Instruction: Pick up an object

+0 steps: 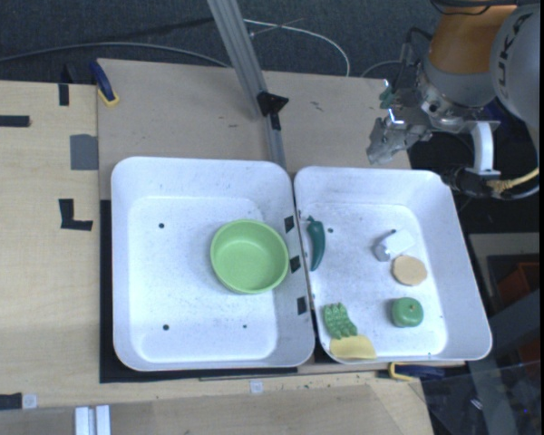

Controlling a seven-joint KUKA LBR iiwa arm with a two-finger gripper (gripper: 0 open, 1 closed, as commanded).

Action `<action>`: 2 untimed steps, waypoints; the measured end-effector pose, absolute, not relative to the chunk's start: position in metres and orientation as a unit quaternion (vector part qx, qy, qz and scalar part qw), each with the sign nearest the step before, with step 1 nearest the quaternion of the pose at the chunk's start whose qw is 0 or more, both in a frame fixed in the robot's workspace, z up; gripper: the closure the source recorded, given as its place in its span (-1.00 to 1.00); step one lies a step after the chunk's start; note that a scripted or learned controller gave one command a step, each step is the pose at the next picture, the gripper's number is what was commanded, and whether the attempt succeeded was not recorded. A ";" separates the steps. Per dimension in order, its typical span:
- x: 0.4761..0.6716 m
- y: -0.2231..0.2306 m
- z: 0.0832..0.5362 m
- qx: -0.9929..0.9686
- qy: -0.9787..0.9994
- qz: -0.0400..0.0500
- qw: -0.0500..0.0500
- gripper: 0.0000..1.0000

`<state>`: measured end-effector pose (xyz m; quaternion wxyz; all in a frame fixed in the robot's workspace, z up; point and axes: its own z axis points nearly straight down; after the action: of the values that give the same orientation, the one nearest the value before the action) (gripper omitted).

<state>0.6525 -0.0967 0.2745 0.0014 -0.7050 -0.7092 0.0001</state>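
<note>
A: Gripper (387, 143) position: above the back rim of the right-hand shallow white bin (435, 184), near that bin's back left part, hanging off the grey arm with the orange band (476, 34) that comes in from the right.

B: Fingers?

A: Can't tell. Grey metal bits blur together against the bench. Nothing visible between them.

B: Candidate objects?

A: All in the right bin, all well apart from the gripper, toward the front.
- small grey and white lump (386, 246), mid-bin, the one nearest the gripper
- flat tan round disc (410, 270), just in front of it, almost touching
- round green knobbed piece (406, 313), in front of the disc
- dark green pepper-shaped piece (315, 243), along the left wall, lying lengthwise
- bright green ridged block (337, 318), front left
- pale yellow flat wedge (353, 347), touching the block's front edge, right at the bin's front rim

B: Left bin?

A: Second shallow white bin (145, 188) holds one light green plastic bowl (249, 256), upright, right of centre, close to the shared wall. Well apart from the gripper.

B: Anything else in frame?

A: Grey metal pole (240, 43) slanting down from the top to the junction between the bins at the back. Black tape marks on the light wooden bench (36, 270), left side.
</note>
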 end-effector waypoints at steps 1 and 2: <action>0.638 -0.039 0.275 -0.705 -0.710 0.000 0.002 1.00; 0.620 0.016 0.272 -0.705 -0.710 0.000 0.002 1.00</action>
<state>0.6203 0.0161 0.2717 0.0018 -0.7047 -0.7095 0.0004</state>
